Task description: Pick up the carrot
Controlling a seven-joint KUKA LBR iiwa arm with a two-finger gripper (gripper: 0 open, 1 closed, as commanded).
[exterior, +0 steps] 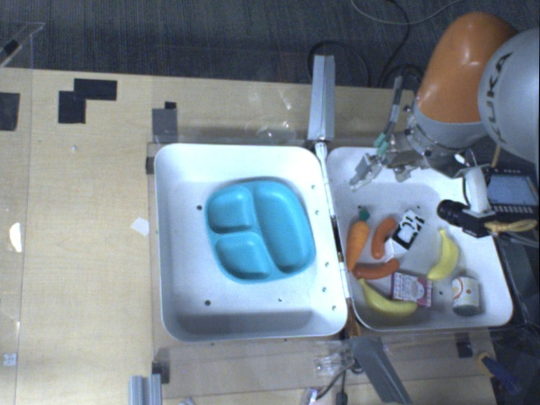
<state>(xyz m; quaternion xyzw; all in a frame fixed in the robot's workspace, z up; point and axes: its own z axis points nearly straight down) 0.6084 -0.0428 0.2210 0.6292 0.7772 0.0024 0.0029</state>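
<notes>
The carrot (358, 241) is orange with a green top and lies lengthwise by the left wall of the right bin (498, 310). Its green end points to the far side. My gripper (364, 172) hangs over the bin's far left corner, beyond the carrot's green end and apart from it. It carries nothing that I can see. The grey arm with its orange band (460, 57) reaches in from the upper right.
Beside the carrot lie two red sausages (384, 234) (377, 269), two bananas (388, 302) (443, 257), a pink carton (411, 289), a small can (465, 294) and a black-and-white box (408, 229). A blue divided plate (257, 229) sits in the left bin (181, 310).
</notes>
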